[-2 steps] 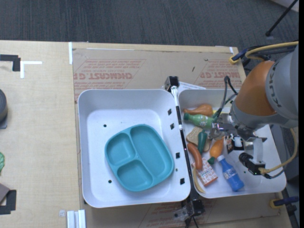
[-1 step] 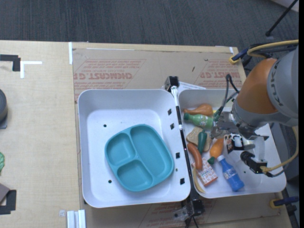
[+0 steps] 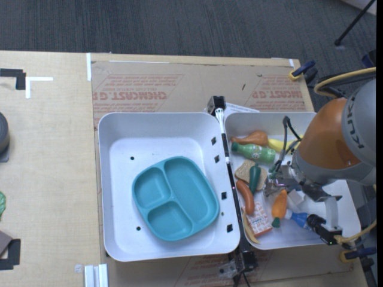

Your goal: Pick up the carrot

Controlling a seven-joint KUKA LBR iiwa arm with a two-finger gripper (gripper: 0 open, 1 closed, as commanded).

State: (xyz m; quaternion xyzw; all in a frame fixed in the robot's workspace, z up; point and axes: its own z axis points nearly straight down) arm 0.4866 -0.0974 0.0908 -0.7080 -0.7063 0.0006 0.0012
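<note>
We're looking down at the gripper (image 3: 279, 187) low over the right bin (image 3: 353, 220), and the carrot (image 3: 279, 206) lies right below it, orange body slanting down to a green tip among the toy food. We cannot tell how the gripper stands or whether it has the carrot, since the wrist hides that spot. Left of it sit a hot dog (image 3: 245, 197) and a green bottle (image 3: 255, 153), while the teal plate (image 3: 175, 197) rests in the left bin (image 3: 114, 160).

orange carrot (image 3: 279, 204), teal plate (image 3: 175, 197), white bins (image 3: 114, 160), possibly green bottle (image 3: 257, 153).
</note>
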